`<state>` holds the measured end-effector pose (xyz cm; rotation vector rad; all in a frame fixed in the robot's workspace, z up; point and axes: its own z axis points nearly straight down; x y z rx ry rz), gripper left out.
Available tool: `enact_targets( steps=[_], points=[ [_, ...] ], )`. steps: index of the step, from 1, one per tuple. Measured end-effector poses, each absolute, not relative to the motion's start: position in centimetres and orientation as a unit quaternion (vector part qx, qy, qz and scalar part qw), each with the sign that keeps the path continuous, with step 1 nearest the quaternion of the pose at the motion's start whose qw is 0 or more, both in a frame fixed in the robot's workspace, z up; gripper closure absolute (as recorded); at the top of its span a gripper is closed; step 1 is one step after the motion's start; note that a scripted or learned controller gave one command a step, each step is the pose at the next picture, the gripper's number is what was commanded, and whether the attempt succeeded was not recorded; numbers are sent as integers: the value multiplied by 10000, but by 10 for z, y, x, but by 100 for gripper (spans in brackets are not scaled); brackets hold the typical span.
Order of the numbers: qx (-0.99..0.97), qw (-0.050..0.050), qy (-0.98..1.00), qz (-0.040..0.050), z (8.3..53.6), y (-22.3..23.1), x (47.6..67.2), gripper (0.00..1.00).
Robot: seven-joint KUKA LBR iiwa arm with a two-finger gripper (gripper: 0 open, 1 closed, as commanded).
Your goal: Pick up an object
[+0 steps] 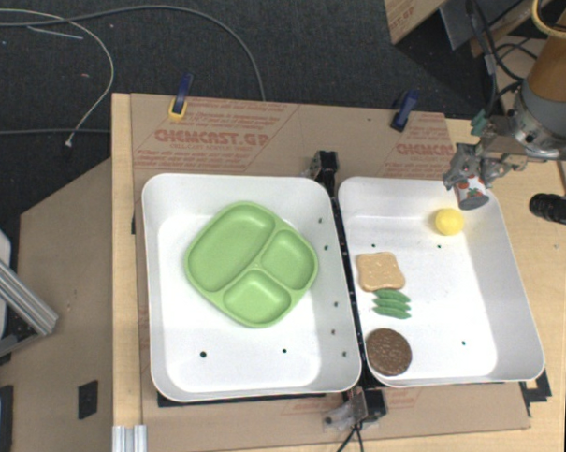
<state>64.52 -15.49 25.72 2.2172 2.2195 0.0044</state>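
Observation:
My gripper [471,188] hangs over the far right corner of the right bin [505,277], above and slightly right of a small yellow ball [448,221]. Nothing shows between its fingertips. In the same bin's left part lie a tan toast slice [379,270], a green pea pod [392,303] and a round brown patty [389,351] near the front rim.
The left bin [166,337] holds a green three-compartment plate [251,263]. Both bins rest on a cardboard sheet [222,129] held by blue clamps [182,94] at the back. Cables lie on the dark floor beyond.

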Motion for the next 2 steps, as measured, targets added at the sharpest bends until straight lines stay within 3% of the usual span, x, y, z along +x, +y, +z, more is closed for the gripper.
enact_targets(
  steps=[2],
  points=[
    [7055, -17, 7087, -3, 234, -54, 638, 100]
  ],
)
